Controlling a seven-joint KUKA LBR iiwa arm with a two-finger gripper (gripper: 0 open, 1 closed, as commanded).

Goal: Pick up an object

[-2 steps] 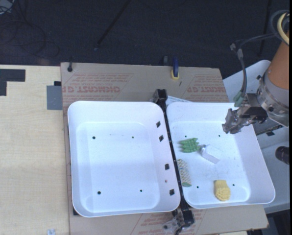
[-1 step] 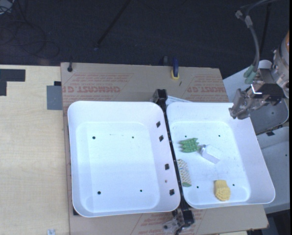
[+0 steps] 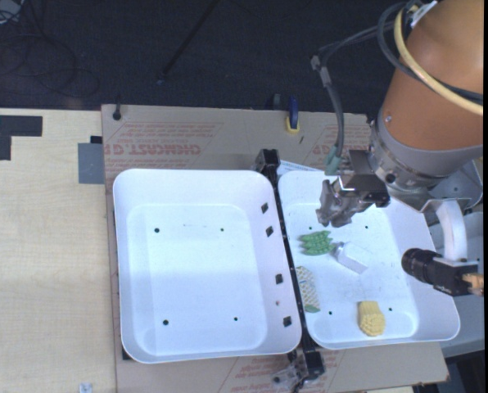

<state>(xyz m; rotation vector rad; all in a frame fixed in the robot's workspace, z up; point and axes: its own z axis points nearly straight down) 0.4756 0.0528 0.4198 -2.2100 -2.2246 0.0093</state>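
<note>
Hovering near the far edge of the right white bin (image 3: 424,330), the two-finger gripper (image 3: 334,213) grasps nothing visible, its pick undone, the green leafy toy (image 3: 315,242) lying just beneath.

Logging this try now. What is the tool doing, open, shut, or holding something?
Tool: cannot be told; it hangs over the right bin, just above the green toy, with nothing seen in it.
</note>
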